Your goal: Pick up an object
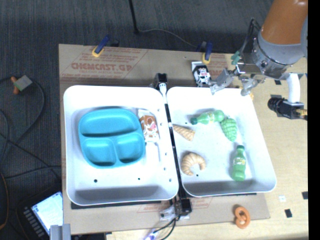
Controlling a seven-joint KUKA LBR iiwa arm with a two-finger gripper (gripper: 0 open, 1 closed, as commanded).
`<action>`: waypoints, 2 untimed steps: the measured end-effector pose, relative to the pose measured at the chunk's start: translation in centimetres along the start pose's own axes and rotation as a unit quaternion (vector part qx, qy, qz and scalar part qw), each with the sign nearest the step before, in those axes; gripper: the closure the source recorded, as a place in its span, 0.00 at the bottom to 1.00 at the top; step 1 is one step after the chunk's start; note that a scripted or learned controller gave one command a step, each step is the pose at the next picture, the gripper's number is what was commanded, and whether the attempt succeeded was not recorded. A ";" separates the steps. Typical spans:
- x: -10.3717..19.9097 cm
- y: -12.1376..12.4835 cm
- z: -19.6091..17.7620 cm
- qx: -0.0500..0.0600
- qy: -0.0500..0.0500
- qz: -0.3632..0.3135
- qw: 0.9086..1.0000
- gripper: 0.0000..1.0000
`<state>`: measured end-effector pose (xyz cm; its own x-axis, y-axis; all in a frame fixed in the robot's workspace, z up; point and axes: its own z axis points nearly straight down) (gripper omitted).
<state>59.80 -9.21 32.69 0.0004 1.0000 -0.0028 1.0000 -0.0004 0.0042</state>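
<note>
Pincer (231, 83) above far rim of right bin (260, 129), fingers spread, nothing between them. Candidate objects lie in that bin — green bottle (238, 163), croissant (192, 163), cone (183, 131), green toy (229, 128). Judgement: task barely begun; descent, grasp, lift all left.

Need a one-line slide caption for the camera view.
Claw open above the right bin's far rim; green toys and pastries inside, blue tray left.

A robotics lab: two white bins (120, 95) clamped to a board-topped desk (120, 64); cables (20, 139) trail across grey carpet (60, 14); toy food fills one bin.
</note>
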 end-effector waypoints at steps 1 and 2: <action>-4.5 -4.8 0.4 0.002 0.000 0.000 1.000 0.00; -4.5 -4.8 0.4 0.002 0.001 0.000 1.000 0.00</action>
<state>55.03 -13.70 32.26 0.0006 1.0000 -0.0017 1.0000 -0.0006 -0.0003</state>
